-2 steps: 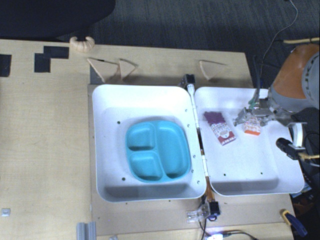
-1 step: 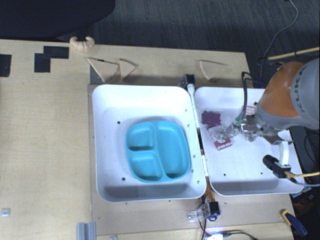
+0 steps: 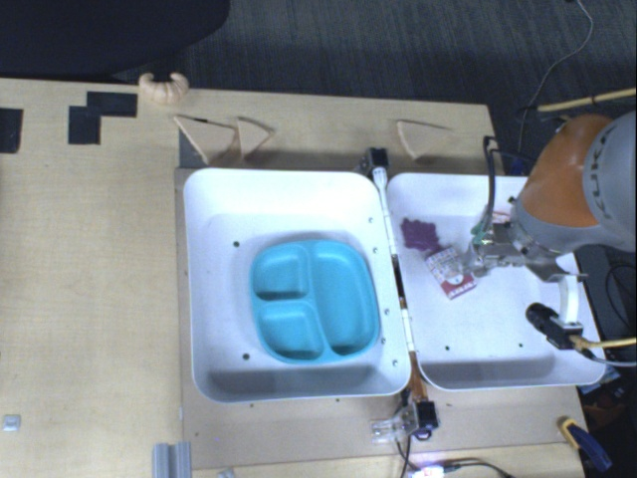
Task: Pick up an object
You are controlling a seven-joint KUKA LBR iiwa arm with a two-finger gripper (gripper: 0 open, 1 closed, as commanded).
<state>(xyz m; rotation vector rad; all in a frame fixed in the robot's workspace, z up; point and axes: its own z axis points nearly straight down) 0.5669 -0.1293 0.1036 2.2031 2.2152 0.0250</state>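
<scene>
White plastic, two shallow bins side by side on the pale wooden tabletop; the right bin is taken as the landmark for all that follows.

Nearest the camera, a bare stretch of floor is seen along the near wall of the right bin. Across the shared divider, in the left bin, a blue three-compartment tray is seen lying flat, well apart from the arm.

Further in, about the middle of the right bin, a small red-and-white packet is seen lying flat on the floor, its long axis running at a slant from the near side toward the far side. The gripper is found just beside it, toward the bin's right and slightly further back, low over the floor. Whether contact is made cannot be told, and whether the gripper is spread or closed cannot be made out at this size; nothing is seen lifted.

Further still, toward the far left of the right bin, a purple lump is noted, just beyond the packet and near the divider.

Judgement: the packet is taken as the likeliest target, being the thing nearest the gripper. It lies from the gripper toward the divider and a little nearer the camera, so a short shift that way is called for before any closing, with the grasp set across the packet's short side. A flat packet may well be missed.
</scene>
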